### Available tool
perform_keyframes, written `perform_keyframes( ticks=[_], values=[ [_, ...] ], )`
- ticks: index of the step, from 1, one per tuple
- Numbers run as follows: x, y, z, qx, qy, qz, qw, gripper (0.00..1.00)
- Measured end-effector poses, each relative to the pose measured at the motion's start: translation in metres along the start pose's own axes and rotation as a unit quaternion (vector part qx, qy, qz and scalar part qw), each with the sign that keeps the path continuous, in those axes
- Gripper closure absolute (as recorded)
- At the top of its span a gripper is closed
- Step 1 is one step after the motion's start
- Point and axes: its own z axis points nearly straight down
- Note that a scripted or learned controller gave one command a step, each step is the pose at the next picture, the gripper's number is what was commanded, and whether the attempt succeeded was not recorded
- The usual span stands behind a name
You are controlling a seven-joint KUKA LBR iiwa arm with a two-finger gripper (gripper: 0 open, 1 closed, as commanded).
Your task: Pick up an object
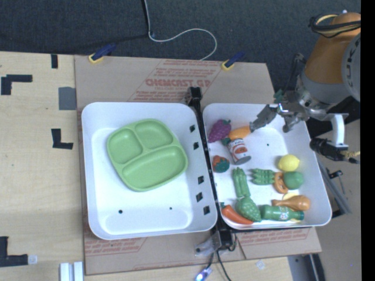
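Two shallow white bins sit side by side on the desk (35, 174), over a sheet of brown cardboard (176, 78).

The left bin (96, 215), in the middle of the frame, holds one thing: a light green plate (146, 154) with three compartments, lying in the bin's upper half.

The right bin (319, 174), at centre right, holds a scatter of toy foods. Along its upper left lie one purple grape bunch (220, 130) and one small can (239, 150) with a red label, with an orange piece (239, 133) just above the can. Below them is one small red-and-green piece (221, 164). One yellow lemon (288, 163) lies at the right, with a green round fruit (294, 180) just below it. Several green vegetables (241, 183) crowd the lower part, their count unclear, and one orange carrot (235, 216) lies at the lower rim.

The gripper (270, 117) hangs over the upper right part of the right bin, its fingers spread apart and holding nothing, near the can and apart from it.
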Motion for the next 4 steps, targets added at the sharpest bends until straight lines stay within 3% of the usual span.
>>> perform_keyframes(
  ticks=[1,2,3,4],
  values=[
    [0.06,-0.036,-0.196,-0.009,0.0,-0.003,1.0,0.0],
    [0.16,-0.074,-0.224,-0.002,0.001,-0.005,1.0,0.0],
    [0.221,-0.13,-0.24,0.0,0.001,-0.003,1.0,0.0],
    [0.218,-0.127,-0.249,0.0,-0.001,-0.001,1.0,1.0]
  ],
)
